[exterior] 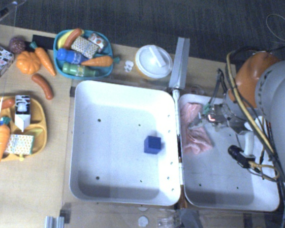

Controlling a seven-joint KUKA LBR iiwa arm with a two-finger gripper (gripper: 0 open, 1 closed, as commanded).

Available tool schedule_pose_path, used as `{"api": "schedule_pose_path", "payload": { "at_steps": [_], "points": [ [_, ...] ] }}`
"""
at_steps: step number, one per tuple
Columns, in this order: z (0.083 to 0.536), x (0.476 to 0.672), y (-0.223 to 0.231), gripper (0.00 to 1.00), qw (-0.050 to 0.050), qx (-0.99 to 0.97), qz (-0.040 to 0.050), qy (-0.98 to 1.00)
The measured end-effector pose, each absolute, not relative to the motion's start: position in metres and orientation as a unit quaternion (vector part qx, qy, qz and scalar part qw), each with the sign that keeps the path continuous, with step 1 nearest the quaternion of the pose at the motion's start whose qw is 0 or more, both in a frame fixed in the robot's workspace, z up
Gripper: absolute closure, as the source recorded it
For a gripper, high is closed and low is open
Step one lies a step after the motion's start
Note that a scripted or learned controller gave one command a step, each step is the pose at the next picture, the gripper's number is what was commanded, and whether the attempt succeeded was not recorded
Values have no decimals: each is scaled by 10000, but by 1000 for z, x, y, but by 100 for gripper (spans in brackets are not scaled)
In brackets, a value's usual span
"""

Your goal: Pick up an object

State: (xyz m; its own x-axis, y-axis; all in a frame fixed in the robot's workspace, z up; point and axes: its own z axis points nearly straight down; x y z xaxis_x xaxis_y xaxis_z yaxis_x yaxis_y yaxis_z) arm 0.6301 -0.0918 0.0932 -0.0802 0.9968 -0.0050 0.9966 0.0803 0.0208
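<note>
A small blue cube (153, 144) lies alone in the left white bin (99, 182), a little right of its middle. A pink, crumpled soft object (197, 137) lies at the left side of the right white bin (225, 194). My gripper (207, 117) hangs over the upper part of that pink object, low in the right bin, with the grey arm and its orange band (252, 70) behind it to the right. The gripper's body and cables hide where it meets the pink object.
A metal divider post (179, 64) stands at the back between the bins. A white lidded bowl (153, 61) and a blue bowl of toy food (83, 54) sit behind the left bin. A yellow plate of toys (39, 124) and loose toy vegetables (35, 65) lie on the bench's left.
</note>
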Motion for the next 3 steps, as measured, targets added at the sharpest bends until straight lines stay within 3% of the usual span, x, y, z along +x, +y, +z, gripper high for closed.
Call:
{"api": "schedule_pose_path", "payload": {
  "at_steps": [1, 3],
  "points": [
    [94, 591, -105, 0, 91, 6347, 65, 7727],
    [94, 557, -93, 0, 125, 5698, 62, 8217]
  ]
}}
